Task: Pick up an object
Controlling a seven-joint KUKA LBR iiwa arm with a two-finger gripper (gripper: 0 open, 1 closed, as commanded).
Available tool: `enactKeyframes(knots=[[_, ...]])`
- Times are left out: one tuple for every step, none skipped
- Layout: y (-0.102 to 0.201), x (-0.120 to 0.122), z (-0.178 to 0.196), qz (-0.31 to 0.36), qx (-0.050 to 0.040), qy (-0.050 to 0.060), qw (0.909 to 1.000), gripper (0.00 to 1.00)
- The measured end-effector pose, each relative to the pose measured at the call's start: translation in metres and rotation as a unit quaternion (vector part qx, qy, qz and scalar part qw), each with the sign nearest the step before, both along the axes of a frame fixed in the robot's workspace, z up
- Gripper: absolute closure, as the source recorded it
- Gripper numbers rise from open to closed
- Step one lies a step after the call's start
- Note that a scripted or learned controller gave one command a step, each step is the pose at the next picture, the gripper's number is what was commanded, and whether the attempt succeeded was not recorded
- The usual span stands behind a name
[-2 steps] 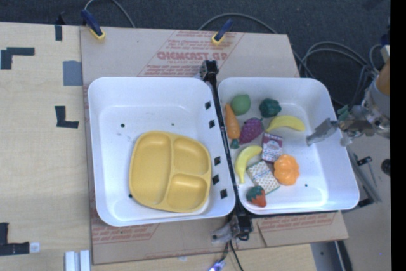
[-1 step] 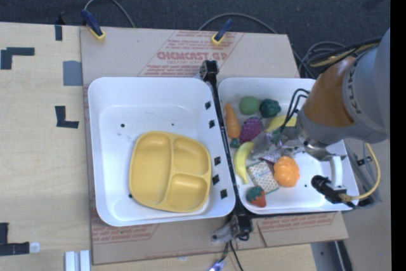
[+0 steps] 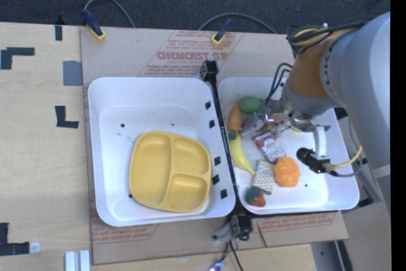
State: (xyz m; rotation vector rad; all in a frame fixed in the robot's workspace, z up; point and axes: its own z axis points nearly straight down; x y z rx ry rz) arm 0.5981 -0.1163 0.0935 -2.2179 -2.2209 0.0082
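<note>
1. Camera view from above is showing two shallow white bins sitting side by side on a brown cardboard sheet (image 3: 190,54) with red letters.
2. I am reaching in from the right with my big grey arm (image 3: 361,73), and the orange band (image 3: 311,70) above my wrist is showing.
3. My gripper (image 3: 274,118) is hanging low over the right white bin (image 3: 317,200), near its middle, among the toys.
4. I cannot tell what my hand is doing, because it is too dark and small to see, so I cannot tell if it is pinching anything.
5. The green round toy (image 3: 250,103) is lying just beside my gripper, toward the far wall of the bin.
6. The small pink and white packet (image 3: 271,149) is lying just under my gripper, close to it.
7. The long yellow banana (image 3: 241,155) is lying along the left wall of this bin, with a small orange carrot-shaped toy (image 3: 235,117) above it.
8. The round orange fruit toy (image 3: 287,172) is sitting near the front, touching a speckled flat packet (image 3: 264,178).
9. A little red strawberry toy (image 3: 255,197) is sitting at the front left corner.
10. The left white bin (image 3: 108,98) is holding a yellow plastic tray with three sections (image 3: 170,171).
11. Two yellow and blue clamps (image 3: 94,25) are pinching the far edge of the cardboard.
</note>
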Motion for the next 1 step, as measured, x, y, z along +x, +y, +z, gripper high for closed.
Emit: enactKeyframes(knots=[[0.0040,0.0644,-0.0079,0.002,0.0003,0.015,0.9999,0.00]])
